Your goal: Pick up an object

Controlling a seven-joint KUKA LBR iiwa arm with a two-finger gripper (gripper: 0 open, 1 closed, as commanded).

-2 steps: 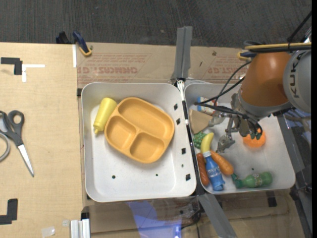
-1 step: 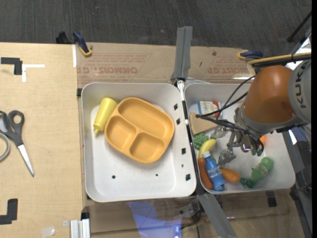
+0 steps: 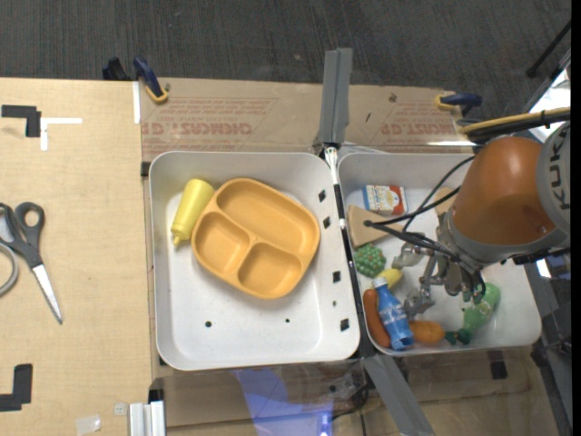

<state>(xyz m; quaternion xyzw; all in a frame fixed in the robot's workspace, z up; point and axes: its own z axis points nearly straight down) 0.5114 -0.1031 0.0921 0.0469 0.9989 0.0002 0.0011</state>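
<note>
Fingers of the gripper (image 3: 434, 284) hang too tangled in shadow to tell their spread, low in the right bin (image 3: 517, 339) over the blue bottle (image 3: 393, 316) and orange toy (image 3: 428, 331), so descend squarely onto one piece.

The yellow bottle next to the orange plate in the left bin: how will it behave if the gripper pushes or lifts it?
The yellow bottle lies on its side and looks round, so a push may roll it. It leans against the orange plate, which probably blocks rolling that way. It looks like smooth plastic, so likely light, and the fingers could slip on it.
</note>
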